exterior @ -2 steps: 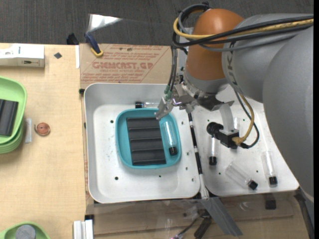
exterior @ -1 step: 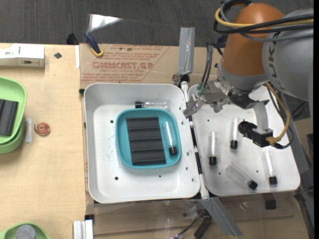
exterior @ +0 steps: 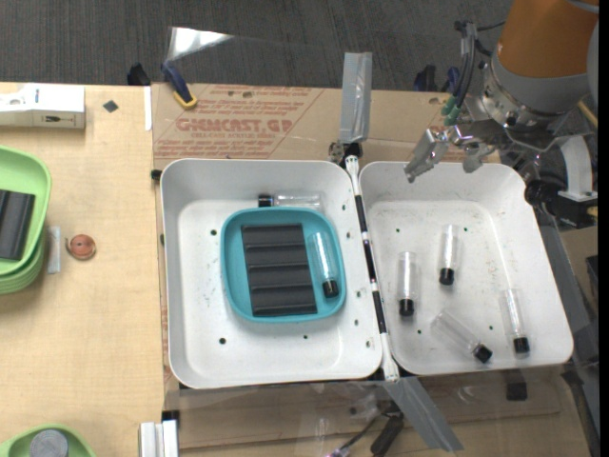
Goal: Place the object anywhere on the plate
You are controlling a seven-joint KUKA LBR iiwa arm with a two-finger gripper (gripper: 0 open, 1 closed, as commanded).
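Teal, square and ridged with dark slats, the plate [exterior: 238, 255] sits in the middle of the left bin [exterior: 190, 341]. We see one clear tube [exterior: 324, 265] with a black cap already lying on the plate's right side, lengthwise along the slats, its cap toward the near edge. A second clear tube [exterior: 285, 200] lies on the bin floor just behind the plate, touching or nearly touching its far rim.

In the right bin [exterior: 542, 255] we count four more clear tubes with black caps, all lying loose and apart from one another: one left of centre [exterior: 406, 282], one just beyond it toward the middle [exterior: 445, 254], one near the front tilted crosswise [exterior: 461, 336], and one by the right wall [exterior: 514, 319].

Our gripper [exterior: 443, 150] hangs above the far rim of the right bin, well above the tubes, with nothing between its fingers. The metal fingers look splayed apart, one reaching left and the other right.

On the wooden desk [exterior: 95, 350] to the left we see a green tray [exterior: 24, 217] and a small white box [exterior: 40, 106]. Behind the bins lies a flattened cardboard sheet [exterior: 238, 122].
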